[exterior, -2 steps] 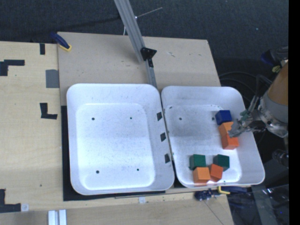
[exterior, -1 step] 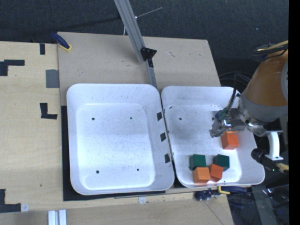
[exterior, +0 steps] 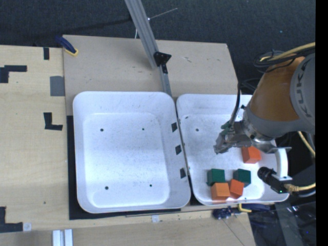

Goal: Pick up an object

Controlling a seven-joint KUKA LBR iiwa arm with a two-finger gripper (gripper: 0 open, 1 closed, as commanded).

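- The pincer [exterior: 224,143] is seen low over the floor of the right bin [exterior: 202,114], toward the bin's middle; whether it is released or clenched cannot be told, since its dark metal end is blurred against the white floor.
- No object is seen within the pincer.
- The arm [exterior: 279,99] enters from 3 o'clock, its orange band lying over the right bin's right rim.
- An orange block [exterior: 250,154] lies just beside the pincer, at about 4 o'clock from it, partly covered by the wrist.
- Four more blocks are gathered at the pincer's 6 o'clock, near the bin's front wall: a dark green block [exterior: 216,176] at the left, a second green block [exterior: 242,176] at the right, an orange block in front [exterior: 221,190] below the first green one, and a red-orange block [exterior: 236,188] touching that one's right side.
- These four lie close together, apart from the pincer.
- The left bin [exterior: 123,147] sits at the pincer's 9 o'clock, its right rim touching the right bin's left rim.
- A slanted grey metal bar [exterior: 142,24] runs from 12 o'clock down to the seam between the bins, with a black clamp [exterior: 162,59] on it.
- Both bins rest on the bench [exterior: 31,152], whose pale wooden top carries small dark markings at 9 o'clock.
- A blue and yellow item [exterior: 66,44] lies at the bench's far left corner, near 11 o'clock.
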